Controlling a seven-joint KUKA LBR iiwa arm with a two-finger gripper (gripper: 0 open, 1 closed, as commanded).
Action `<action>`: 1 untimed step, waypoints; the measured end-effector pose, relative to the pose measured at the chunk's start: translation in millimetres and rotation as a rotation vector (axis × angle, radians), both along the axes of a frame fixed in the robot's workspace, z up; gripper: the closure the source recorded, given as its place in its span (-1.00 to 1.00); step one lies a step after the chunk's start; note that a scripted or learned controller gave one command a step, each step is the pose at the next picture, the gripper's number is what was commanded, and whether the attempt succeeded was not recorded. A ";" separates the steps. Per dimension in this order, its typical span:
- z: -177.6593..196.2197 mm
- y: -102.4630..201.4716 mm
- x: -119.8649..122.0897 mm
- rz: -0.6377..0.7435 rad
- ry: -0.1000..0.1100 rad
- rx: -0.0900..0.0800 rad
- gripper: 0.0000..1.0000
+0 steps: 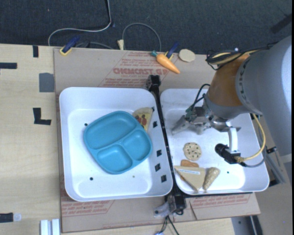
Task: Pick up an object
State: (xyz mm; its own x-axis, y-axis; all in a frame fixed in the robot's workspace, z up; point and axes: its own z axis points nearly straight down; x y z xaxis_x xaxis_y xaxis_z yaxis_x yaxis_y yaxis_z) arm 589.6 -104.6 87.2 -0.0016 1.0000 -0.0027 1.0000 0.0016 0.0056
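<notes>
A cookie (192,151) lies in the middle of the right bin (250,184), the likeliest pick since it sits apart from the sandwich wedge (192,176) at the near edge. The gripper (182,125) hovers just beyond it; I cannot tell how its jaws stand. A blue divided plate (117,142) fills the left bin (71,180).
</notes>
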 end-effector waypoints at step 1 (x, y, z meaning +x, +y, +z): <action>-1.7 6.9 79.6 0.004 0.009 -0.003 -1.00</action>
State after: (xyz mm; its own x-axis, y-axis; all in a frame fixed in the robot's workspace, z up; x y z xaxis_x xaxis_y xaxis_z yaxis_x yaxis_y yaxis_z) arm 669.2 -97.7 85.5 -0.0057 1.0000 -0.0054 1.0000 0.0056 -0.0034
